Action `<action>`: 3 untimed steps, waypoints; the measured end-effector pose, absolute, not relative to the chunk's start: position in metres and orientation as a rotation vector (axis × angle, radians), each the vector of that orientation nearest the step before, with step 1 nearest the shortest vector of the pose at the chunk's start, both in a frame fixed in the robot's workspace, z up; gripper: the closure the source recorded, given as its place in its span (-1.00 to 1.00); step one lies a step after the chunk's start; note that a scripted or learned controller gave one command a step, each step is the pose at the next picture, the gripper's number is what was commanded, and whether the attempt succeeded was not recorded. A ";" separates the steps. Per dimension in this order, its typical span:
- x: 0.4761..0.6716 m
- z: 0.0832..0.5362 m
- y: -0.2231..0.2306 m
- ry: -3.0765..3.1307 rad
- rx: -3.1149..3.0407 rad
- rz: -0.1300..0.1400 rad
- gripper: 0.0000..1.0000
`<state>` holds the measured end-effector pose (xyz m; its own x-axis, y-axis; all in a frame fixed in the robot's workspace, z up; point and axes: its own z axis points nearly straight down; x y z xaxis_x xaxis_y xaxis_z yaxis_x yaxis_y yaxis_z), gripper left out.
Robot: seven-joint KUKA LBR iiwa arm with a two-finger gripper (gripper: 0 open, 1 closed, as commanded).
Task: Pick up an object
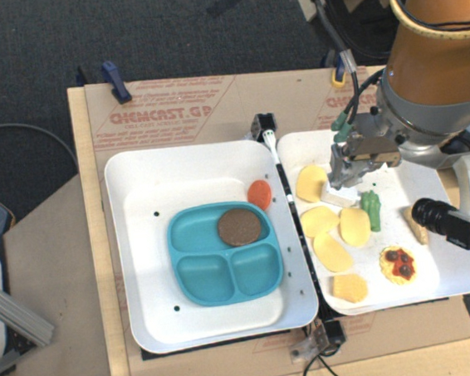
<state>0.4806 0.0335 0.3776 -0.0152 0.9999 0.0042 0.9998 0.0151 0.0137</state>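
Observation:
My gripper [340, 182] hangs low over the upper left of the right bin [453, 281]. It sits between a yellow round piece [309, 183] and a small green toy [372, 209], touching a white bit below it. Several more yellow pieces lie under it: a round one [355, 226], flat slices [317, 219] [334, 252] and a cheese-like block [350, 288]. A small pizza piece [398, 263] with red topping lies at the lower right. Nothing shows between the fingers.
The left bin [131, 235] holds a teal divided plate [224, 255] with a brown patty [240, 226] in its top compartment. An orange ball [259, 194] rests beside the plate near the bin divider. Cardboard lies under both bins.

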 end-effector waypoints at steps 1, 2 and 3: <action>0.478 0.306 -0.027 2.217 2.232 -0.010 1.00; 0.530 0.204 -0.065 2.220 2.230 -0.011 1.00; 0.513 0.347 0.007 2.226 2.205 0.022 1.00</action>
<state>0.5129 0.0075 0.3465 -0.0096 0.9999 0.0037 0.9998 0.0095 0.0162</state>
